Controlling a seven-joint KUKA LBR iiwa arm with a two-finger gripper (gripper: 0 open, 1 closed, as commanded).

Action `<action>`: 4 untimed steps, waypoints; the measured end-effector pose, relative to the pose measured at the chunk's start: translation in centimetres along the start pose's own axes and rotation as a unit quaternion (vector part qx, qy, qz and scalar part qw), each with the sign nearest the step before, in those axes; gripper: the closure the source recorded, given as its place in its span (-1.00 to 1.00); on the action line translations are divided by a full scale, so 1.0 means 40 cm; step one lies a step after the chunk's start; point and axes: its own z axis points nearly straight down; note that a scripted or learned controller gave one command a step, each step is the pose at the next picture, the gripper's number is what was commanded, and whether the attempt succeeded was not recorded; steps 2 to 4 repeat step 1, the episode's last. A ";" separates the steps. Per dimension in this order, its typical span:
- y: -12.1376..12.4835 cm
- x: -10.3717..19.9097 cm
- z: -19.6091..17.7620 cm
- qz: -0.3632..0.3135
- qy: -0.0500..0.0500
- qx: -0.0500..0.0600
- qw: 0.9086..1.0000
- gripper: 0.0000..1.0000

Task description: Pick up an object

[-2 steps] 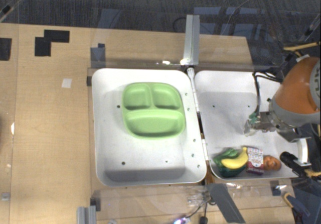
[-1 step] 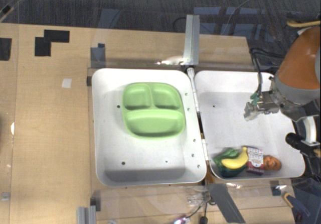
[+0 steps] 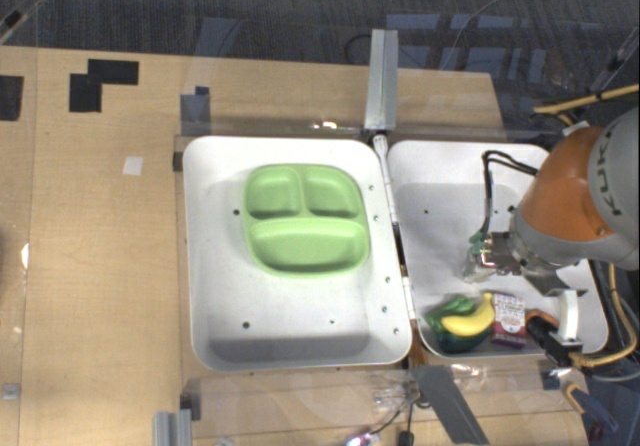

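In the right bin (image 3: 430, 204), near its front edge, lies a small heap: a yellow banana (image 3: 468, 320) resting on a green object (image 3: 447, 308), with a white and red packet (image 3: 509, 311) and a purple item (image 3: 509, 339) just to its right. My gripper (image 3: 483, 262) hangs over the right bin, a little above and behind the banana, below the orange band (image 3: 565, 199) of the arm. Nothing shows between the gripper and the heap.
The left bin (image 3: 210, 264) holds a green divided plate (image 3: 304, 217) in its middle. A metal rail (image 3: 381, 84) stands behind the seam between the bins. The back half of the right bin is bare white floor.
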 end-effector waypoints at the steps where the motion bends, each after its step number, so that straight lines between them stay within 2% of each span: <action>1: -0.038 -0.027 -0.002 -0.035 -0.001 -0.004 0.999 1.00; 4: -0.038 -0.027 -0.002 -0.035 -0.001 -0.004 0.999 1.00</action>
